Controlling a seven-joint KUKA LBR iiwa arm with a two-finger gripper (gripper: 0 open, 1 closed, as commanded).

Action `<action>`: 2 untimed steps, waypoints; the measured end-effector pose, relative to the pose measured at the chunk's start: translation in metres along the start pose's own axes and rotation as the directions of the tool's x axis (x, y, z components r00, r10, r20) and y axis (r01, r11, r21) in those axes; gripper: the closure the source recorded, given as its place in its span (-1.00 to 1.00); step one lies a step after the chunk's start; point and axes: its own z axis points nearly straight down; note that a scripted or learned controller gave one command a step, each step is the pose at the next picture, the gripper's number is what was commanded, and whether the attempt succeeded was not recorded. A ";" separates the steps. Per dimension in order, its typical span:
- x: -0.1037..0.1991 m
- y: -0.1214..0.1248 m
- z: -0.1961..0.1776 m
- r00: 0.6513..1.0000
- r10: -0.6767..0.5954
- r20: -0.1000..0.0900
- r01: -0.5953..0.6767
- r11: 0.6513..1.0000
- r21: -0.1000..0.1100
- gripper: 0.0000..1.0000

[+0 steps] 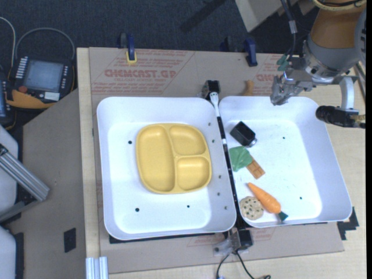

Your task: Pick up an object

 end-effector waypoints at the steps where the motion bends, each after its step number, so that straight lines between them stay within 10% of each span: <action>1: 0.047 -0.016 0.012 1.000 -0.001 -0.001 0.001 1.000 0.001 1.00; 2: 0.106 -0.026 0.025 1.000 -0.003 -0.001 0.003 1.000 0.001 1.00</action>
